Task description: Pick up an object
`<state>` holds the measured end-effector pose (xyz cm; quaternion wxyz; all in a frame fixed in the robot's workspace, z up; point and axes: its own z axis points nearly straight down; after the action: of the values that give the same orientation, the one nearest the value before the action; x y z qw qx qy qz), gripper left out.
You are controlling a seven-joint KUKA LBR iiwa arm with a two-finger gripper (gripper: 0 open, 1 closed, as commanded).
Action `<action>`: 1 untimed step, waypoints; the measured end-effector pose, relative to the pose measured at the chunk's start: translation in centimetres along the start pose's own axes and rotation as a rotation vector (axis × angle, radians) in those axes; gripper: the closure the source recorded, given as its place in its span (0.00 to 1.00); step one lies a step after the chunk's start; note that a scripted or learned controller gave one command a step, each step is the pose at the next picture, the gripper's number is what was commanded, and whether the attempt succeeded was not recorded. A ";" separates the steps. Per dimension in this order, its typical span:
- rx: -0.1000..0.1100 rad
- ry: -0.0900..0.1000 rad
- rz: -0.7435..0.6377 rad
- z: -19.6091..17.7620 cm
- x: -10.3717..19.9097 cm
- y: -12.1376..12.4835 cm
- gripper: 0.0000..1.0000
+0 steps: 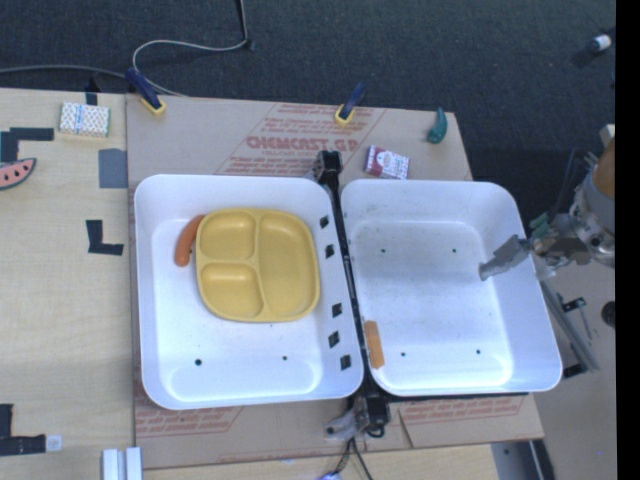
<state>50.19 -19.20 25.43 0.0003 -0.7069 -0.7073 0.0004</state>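
Fingers (495,262) over right bin (430,293), spread impossible to tell; small orange toy (373,344) likely light, stiff, smooth: pinch across its middle.

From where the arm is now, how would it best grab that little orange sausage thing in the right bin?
Probably from straight above, pinching the orange sausage across its narrow middle. It lies flat and lengthwise against the left wall of the right bin, so the fingers should likely close along that wall rather than across it; the wall leaves little room on that side. The gripper sits at the bin's right edge.
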 end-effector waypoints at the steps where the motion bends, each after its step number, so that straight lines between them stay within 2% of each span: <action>1: 0.002 0.002 -0.001 9.0 6.5 -1.8 0.00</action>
<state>48.34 -12.66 16.42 0.0014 -0.7066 -0.7076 0.0004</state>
